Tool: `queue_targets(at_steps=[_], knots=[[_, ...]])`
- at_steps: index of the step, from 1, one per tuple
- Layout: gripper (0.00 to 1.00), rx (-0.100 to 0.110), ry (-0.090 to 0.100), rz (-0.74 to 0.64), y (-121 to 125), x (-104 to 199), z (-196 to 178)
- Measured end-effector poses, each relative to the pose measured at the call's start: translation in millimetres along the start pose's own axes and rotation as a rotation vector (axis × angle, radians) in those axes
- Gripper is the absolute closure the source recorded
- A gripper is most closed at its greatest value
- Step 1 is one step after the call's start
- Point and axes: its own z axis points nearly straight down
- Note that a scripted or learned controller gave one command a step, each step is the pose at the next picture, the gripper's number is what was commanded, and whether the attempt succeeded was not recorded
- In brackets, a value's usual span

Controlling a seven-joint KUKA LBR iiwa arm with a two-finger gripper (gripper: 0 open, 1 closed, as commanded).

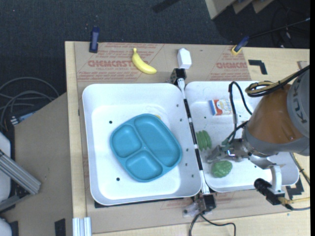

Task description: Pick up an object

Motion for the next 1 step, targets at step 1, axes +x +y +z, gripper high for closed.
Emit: queue_targets(at_steps=[1], knots=[[0.0,-0.004,-0.002,-0.001,77.6,-11.1,-5.5]])
